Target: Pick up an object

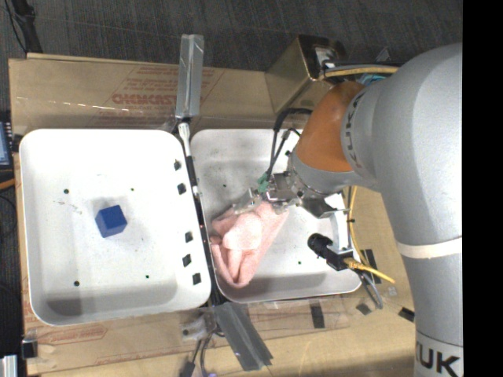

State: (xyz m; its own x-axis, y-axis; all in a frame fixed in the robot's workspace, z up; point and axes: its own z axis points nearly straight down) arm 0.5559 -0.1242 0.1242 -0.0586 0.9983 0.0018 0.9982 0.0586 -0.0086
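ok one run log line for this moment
tool: over right bin, at pink cloth | blue cube: left bin | grasp: unconfirmed

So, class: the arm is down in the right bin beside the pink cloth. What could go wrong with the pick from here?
1. The pink cloth is soft and bunched against the right bin's left wall, so the gripper, at the cloth's upper edge, may pinch only a fold that slips free.
2. The wall and the divider clips lie close by; a sideways move might snag them.

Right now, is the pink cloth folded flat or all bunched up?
Bunched up. The pink cloth lies in a crumpled heap with lumpy folds against the right bin's left wall.
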